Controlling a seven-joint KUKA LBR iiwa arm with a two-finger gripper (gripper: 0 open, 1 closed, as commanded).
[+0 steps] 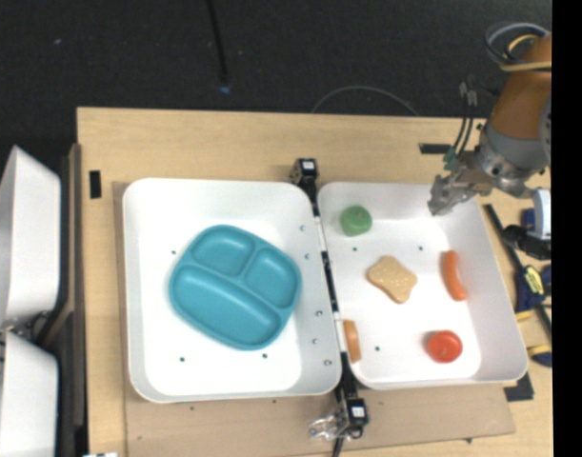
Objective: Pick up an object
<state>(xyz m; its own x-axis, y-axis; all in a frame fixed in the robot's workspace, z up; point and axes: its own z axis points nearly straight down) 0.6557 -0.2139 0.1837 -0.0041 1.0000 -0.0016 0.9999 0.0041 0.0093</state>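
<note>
The right bin (481,374) holds several food items: a green round piece (356,221) at the back left, a tan slice of bread (392,279) in the middle, an orange carrot-like piece (453,275) at the right, a red tomato-like piece (444,347) at the front right, and a small orange piece (351,339) against the left wall. My gripper (447,198) hangs over the bin's back right corner, apart from every item. Nothing shows between its fingers.
The left bin (148,350) holds a teal divided plate (235,286). A black clamp (305,171) sits at the back between the bins, and another clamp (340,421) at the front. Tools lie on the bench's right edge (529,284). White boxes (24,246) stand at far left.
</note>
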